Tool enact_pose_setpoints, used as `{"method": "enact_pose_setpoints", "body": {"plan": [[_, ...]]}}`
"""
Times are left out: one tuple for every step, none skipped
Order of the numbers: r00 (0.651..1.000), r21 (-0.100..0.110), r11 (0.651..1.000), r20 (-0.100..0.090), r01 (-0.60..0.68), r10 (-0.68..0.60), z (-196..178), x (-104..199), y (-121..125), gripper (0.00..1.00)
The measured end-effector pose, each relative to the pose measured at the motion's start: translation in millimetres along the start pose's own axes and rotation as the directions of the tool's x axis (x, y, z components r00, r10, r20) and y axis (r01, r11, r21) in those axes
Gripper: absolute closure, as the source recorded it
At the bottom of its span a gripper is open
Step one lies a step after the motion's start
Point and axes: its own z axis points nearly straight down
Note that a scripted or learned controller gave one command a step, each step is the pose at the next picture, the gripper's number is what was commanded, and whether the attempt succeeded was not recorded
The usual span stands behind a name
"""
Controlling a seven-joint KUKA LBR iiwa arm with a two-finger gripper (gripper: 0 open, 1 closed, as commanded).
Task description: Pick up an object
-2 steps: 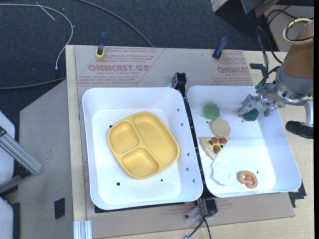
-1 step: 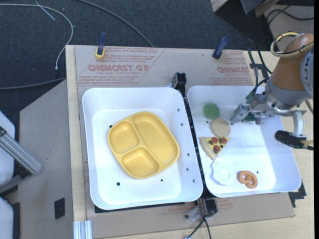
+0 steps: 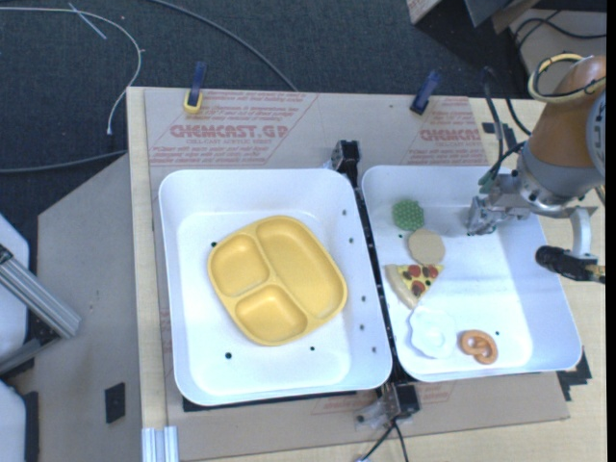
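The right bin point(image 3: 539, 306) holds a green bumpy ball point(image 3: 408, 214), a tan round cookie point(image 3: 425, 247), a pizza slice point(image 3: 414, 280), a white round piece point(image 3: 428, 336) and an orange pretzel point(image 3: 477, 346). My gripper point(image 3: 481, 216) hangs over the back of the right bin, to the right of the green ball and the cookie. It touches none of them that I can see, and nothing shows between its fingers.
A yellow three-compartment plate point(image 3: 277, 278) lies in the left bin point(image 3: 192, 219). The arm's orange band point(image 3: 568, 123) and grey wrist stand over the right bin's back right corner. Blue clamps point(image 3: 196, 87) hold the cardboard base at the back.
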Motion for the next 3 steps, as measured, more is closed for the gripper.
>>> {"method": "enact_pose_setpoints", "body": {"plan": [[1.000, -0.007, 1.000, 0.003, 0.002, -0.001, -63, 6, 2, 1.00], [1.000, -0.006, 1.000, 0.004, 0.000, 0.000, -110, 4, -2, 1.00], [1.000, -0.004, 1.000, 0.003, 0.001, -0.001, -147, 4, -1, 1.00]]}}
